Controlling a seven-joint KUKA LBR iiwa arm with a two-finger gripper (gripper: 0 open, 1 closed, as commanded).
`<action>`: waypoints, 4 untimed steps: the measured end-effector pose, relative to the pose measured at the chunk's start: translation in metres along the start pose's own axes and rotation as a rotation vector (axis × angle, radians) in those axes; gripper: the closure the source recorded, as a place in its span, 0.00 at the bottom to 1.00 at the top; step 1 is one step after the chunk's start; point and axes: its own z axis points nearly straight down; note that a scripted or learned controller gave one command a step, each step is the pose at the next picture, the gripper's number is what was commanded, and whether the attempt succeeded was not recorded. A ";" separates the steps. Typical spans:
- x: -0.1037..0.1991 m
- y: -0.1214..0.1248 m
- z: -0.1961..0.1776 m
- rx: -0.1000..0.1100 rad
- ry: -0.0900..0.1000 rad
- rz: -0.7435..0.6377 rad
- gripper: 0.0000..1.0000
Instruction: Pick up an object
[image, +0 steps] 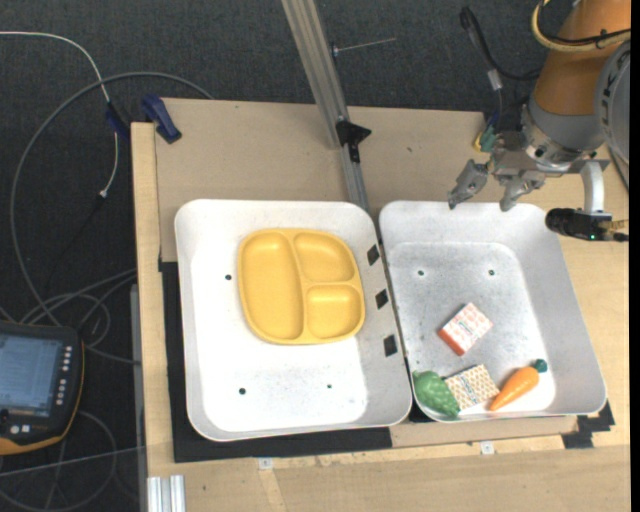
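The tool hung over the far rim of the right bin, its two fingers spread apart with nothing between them. The grey arm with its orange band reached in from the far right corner of the scene, above the counter.

The objects lay well apart from the tool, toward the near side of the right bin. A small orange-and-white box sat near the middle of that bin's floor, tilted on a diagonal. Nearer still, along the near rim, three things lay in a row: a green leafy vegetable toy at the left, a patterned packet just beside it, touching or nearly so, and a toy carrot at the right, its green top pointing toward the far right.

In the left bin rested a yellow divided plate, with one long compartment on its left and two smaller ones on its right. A metal pole slanted across the counter's far side, ending between the two bins.
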 end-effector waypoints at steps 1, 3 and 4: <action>0.000 0.000 0.000 0.000 0.000 0.000 0.00; 0.001 0.000 0.117 0.006 0.001 0.000 0.00; 0.001 0.002 0.100 -0.003 0.000 -0.001 1.00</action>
